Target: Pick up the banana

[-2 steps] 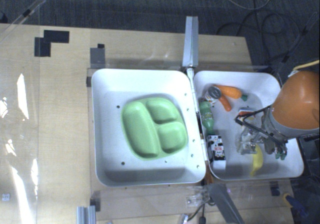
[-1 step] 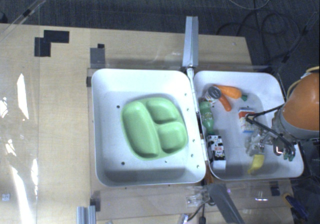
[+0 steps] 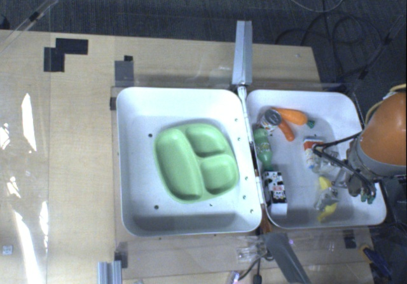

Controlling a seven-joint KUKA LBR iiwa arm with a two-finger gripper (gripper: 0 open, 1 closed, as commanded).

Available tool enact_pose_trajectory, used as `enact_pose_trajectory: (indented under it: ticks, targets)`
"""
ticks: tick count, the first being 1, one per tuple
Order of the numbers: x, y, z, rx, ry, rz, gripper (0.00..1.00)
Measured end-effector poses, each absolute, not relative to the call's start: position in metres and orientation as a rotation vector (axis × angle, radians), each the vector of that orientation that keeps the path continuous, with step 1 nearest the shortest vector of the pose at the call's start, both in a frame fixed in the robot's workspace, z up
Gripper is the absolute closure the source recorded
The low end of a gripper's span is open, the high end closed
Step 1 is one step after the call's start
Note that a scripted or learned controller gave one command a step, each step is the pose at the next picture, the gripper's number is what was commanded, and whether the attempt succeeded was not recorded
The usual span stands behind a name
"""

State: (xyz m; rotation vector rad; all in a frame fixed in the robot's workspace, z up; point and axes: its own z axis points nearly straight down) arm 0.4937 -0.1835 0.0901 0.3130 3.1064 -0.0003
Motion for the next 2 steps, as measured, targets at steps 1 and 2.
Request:
enact_pose_trajectory:
  ticks: [1, 2]
  targets:
    - [0.495, -0.182, 0.100, 0.315, 3.106, 0.003, 1.00]
    - [0.492, -0.203, 0.090, 0.936, 2.986, 0.007, 1.00]
